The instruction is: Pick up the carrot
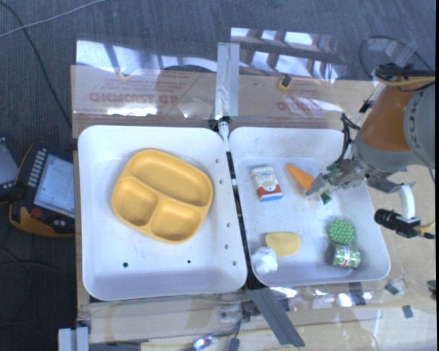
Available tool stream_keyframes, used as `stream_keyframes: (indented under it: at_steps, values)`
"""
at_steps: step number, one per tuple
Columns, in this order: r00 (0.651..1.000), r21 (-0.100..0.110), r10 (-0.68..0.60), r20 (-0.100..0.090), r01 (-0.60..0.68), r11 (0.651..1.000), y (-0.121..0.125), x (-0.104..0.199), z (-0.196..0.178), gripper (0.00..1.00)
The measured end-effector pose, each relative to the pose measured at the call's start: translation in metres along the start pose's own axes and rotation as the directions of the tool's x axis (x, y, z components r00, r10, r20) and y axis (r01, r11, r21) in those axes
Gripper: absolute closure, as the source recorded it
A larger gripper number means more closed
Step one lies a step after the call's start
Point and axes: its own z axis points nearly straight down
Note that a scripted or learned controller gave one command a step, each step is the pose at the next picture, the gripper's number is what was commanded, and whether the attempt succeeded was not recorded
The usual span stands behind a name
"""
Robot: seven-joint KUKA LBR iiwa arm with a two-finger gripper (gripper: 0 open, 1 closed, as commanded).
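Note:
The orange carrot [300,176] lies in the right bin [366,218], near its middle towards the back. My gripper [323,186] is low over the bin just right of the carrot, its tip close to the carrot's right end. Nothing shows as held between its fingers. The grey arm with its orange band [386,123] reaches in from the right.
The right bin also holds a small red-and-white carton [266,183], a yellow piece [283,243], a white lump [264,260], a green round thing [341,231] and a green can [344,256]. A yellow divided plate [162,194] sits in the left bin [95,254].

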Motion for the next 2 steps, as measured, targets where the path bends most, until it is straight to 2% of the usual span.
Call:
stream_keyframes:
  at_steps: [1,2]
  values:
    - [0.95,-0.003,0.313,0.006,-0.313,0.95,0.023,0.041,-0.082,1.0]
    - [0.942,-0.001,0.336,0.007,-0.336,0.942,-0.03,0.051,-0.081,1.0]
